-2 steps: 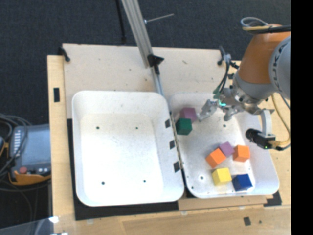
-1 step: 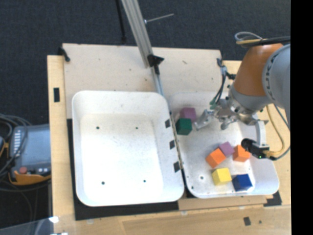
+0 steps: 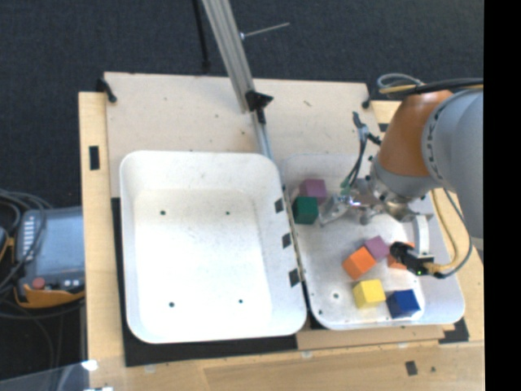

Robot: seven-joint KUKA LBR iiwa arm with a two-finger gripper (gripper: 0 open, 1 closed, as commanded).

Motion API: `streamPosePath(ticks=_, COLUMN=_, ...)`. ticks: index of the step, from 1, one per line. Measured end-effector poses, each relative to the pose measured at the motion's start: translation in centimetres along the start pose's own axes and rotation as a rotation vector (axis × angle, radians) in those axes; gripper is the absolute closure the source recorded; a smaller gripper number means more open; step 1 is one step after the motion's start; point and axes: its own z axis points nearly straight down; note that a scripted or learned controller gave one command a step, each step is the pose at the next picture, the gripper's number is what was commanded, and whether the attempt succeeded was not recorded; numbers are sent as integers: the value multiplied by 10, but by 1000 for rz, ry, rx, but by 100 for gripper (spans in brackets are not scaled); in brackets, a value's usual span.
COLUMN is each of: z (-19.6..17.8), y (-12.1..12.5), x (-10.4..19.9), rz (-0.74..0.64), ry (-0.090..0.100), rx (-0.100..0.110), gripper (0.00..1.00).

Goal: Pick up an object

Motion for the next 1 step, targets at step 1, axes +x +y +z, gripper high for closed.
streamPosePath(ticks=1, z=-11, y=0, x=1, rz=5, ry=3, rx=-1, gripper=100)
